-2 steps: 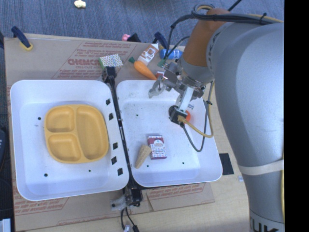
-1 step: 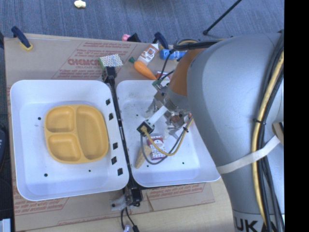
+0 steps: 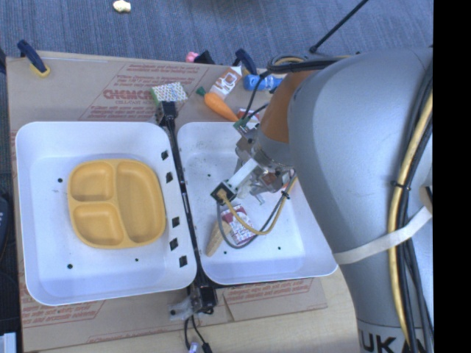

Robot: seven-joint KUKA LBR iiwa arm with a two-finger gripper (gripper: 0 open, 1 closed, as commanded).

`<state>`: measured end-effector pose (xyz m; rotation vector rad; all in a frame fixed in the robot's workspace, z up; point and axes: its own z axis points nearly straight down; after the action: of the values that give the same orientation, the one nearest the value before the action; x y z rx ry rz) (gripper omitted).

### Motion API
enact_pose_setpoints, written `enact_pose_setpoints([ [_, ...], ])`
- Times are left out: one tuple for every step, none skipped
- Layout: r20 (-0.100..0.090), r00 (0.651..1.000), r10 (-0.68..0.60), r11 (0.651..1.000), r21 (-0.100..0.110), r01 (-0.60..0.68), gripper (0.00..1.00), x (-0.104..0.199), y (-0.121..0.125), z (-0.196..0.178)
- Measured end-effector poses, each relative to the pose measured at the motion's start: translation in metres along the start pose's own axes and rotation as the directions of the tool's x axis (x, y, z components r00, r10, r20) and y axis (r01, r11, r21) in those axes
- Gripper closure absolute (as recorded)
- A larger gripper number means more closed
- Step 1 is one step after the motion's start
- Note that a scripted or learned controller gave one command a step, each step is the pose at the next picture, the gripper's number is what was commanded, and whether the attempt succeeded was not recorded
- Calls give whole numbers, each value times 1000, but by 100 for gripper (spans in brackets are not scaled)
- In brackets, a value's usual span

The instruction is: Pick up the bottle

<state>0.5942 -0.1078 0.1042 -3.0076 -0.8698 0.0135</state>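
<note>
A small item with a red and white label (image 3: 238, 228) lies flat in the right bin (image 3: 309, 259), near its front middle; it looks like the bottle on its side, though its shape is hard to make out. A tan cone-shaped piece (image 3: 213, 239) lies just left of it. My gripper (image 3: 254, 180) hangs low over the middle of this bin, a little behind and above the labelled item. A yellow cable loops from the gripper down around that item. The grey arm and its orange band (image 3: 278, 116) hide the bin's right part.
The left bin (image 3: 33, 219) holds a yellow divided plate (image 3: 116, 201). Behind the bins on the cardboard lie a small orange-and-white labelled bottle (image 3: 227, 84), an orange carrot (image 3: 219, 107), a blue piece (image 3: 254, 81) and a patterned block (image 3: 169, 93).
</note>
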Motion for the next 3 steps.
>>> enact_pose_setpoints([
  [-3, 999, -34, 999, -9, 34, 100, -27, -56, -168],
  [-2, 988, 153, 988, -5, -153, 100, -52, -38, -13],
  [-2, 995, 98, 995, -6, -98, 100, -121, -17, -2],
])
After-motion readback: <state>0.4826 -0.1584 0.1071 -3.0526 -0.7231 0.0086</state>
